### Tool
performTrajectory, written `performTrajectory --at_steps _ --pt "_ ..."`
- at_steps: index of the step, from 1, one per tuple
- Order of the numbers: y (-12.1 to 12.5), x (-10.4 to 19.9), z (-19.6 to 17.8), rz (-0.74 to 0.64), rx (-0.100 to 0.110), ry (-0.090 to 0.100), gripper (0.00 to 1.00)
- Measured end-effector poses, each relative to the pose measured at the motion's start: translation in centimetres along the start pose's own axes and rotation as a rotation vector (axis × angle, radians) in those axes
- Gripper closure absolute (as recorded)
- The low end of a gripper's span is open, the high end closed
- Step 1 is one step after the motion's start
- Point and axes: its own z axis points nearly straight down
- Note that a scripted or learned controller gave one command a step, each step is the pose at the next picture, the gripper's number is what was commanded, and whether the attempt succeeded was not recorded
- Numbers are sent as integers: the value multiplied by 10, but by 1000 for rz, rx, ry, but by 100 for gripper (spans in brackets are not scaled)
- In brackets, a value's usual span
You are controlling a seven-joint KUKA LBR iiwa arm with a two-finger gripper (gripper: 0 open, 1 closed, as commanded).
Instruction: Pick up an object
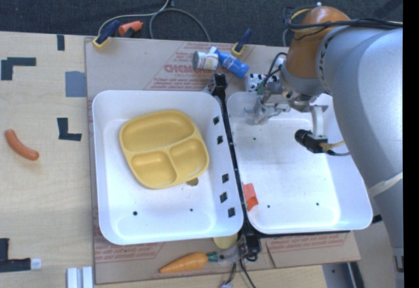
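Gripper (262,108): low over right bin (294,215), finger spread unreadable, no item seen between them. Yellow divided plate (163,148): left bin (108,169), well left of the fingers.

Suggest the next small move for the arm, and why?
Probably swing the pincer left toward the yellow divided plate in the left bin. The pincer sits at the far corner of the right bin, nothing visibly in its grip, and the plate is the nearest obvious target.

My one fixed camera looks down at a slant on both white bins (105,169), taking in the bench around them; the arm (357,90) enters from three o'clock.
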Motion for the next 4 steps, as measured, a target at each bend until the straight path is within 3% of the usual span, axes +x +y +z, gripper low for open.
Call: performTrajectory --at_steps 1,2,3,4 --pt "-71 83 -95 -6 -1 8 100" --pt "-70 78 -88 1 5 4 0" --pt "-35 -41 -125 10 -2 -3 0" --pt "-58 13 -17 0 14 6 0"
